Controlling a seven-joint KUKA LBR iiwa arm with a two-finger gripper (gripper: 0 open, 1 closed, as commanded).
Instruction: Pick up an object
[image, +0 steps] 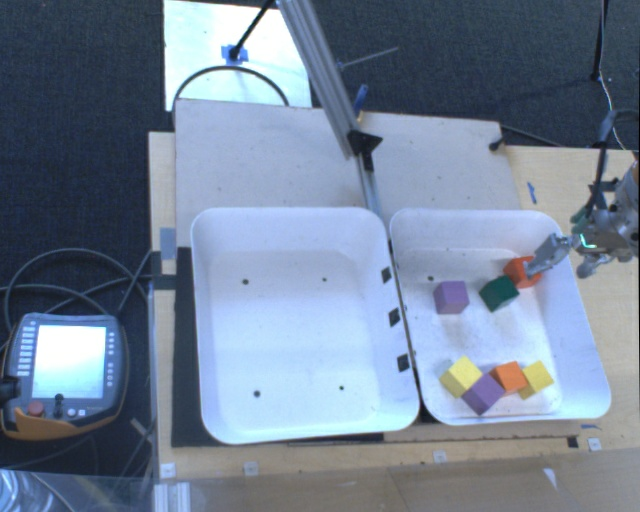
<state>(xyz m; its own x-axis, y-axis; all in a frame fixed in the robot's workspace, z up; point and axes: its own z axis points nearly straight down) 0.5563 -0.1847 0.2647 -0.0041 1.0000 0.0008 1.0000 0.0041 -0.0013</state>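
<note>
A handheld grey control pendant with a pale screen lies on the dark carpet, well left of the left shallow white plastic bin, whose smooth floor shows small dark holes. Just right of that bin sits the right white bin. Inside it, from the left, lie a purple cube, a yellow cube, a second purple cube, a dark green cube, an orange cube, a red-orange cube and another yellow cube, all matte and blocky. The metal two-finger gripper reaches over the right bin's far right side, its tip touching the red-orange cube; whether it is parted or closed cannot be told.
</note>
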